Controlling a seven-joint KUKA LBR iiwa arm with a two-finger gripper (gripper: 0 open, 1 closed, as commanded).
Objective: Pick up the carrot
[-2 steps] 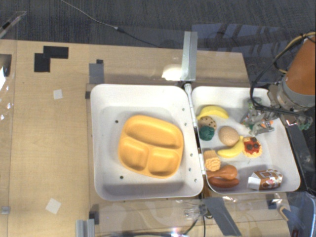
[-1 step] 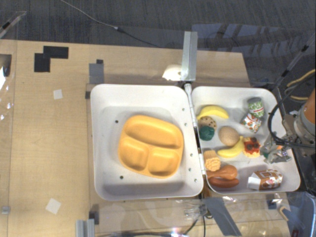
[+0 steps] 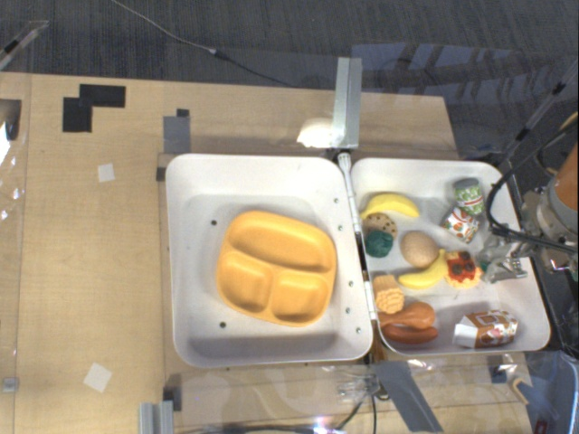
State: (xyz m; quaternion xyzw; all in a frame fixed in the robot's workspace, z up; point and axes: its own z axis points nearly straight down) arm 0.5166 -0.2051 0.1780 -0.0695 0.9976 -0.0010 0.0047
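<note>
Here, gripper (image 3: pixel 503 266) over right bin (image 3: pixel 539 319), finger state unclear, labelled can (image 3: pixel 465 209) beside, writing unreadable, carrot unidentifiable

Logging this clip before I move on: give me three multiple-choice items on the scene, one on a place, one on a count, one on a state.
1. The gripper hangs over:
A. the left bin
B. the right bin
C. the bare bench

2. Toy bananas in the right bin:
A. one
B. two
C. four

3. The yellow divided tray lies:
A. compartments up
B. flipped face down
C. standing on its edge

Answers:
1 B: it is above that bin's right side.
2 B: one banana lies near the top left, the other banana lies mid-bin.
3 A: its three hollows show from above, flat in the left bin.
</note>
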